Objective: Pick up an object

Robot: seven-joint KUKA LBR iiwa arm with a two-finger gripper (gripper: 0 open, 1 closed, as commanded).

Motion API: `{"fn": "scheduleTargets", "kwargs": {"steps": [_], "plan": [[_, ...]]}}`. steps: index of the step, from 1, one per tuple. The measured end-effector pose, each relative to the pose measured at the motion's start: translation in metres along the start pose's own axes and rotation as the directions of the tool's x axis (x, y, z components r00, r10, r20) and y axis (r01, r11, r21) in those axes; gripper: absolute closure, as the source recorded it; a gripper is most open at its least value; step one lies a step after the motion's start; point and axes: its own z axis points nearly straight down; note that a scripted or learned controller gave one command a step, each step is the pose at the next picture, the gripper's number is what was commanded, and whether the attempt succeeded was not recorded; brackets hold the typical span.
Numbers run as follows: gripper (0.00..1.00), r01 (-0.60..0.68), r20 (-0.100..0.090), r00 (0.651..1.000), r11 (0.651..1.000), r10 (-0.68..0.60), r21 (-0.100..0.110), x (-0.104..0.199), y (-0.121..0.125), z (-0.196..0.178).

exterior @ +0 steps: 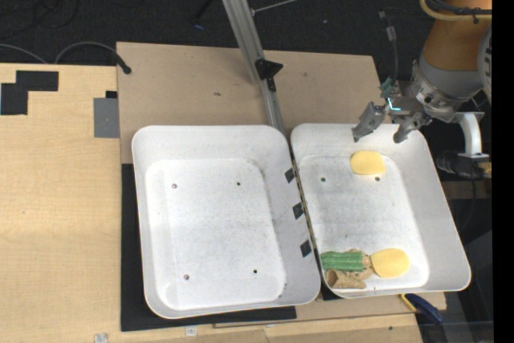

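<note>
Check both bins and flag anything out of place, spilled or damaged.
Nothing stands out. The right bin holds a yellow piece near its far end and a green item, a tan item and a second yellow piece bunched at its near edge. The gripper hangs open above the far yellow piece.

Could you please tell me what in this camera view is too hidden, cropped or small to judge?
- Tan object: partly covered by the green object, so its shape is unclear.
- Arm: cut off by the frame's right side.
- Gripper: too small to judge height above the upper yellow object.
</note>
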Motion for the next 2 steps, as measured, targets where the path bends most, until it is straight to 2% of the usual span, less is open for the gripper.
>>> {"fn": "scheduleTargets", "kwargs": {"steps": [1,2], "plan": [[0.00,0.001,0.001,1.000,1.000,-0.001,-0.005,0.000,0.001,-0.003],[0.00,-0.001,0.000,1.000,1.000,0.001,0.001,0.001,0.005,0.061]]}}
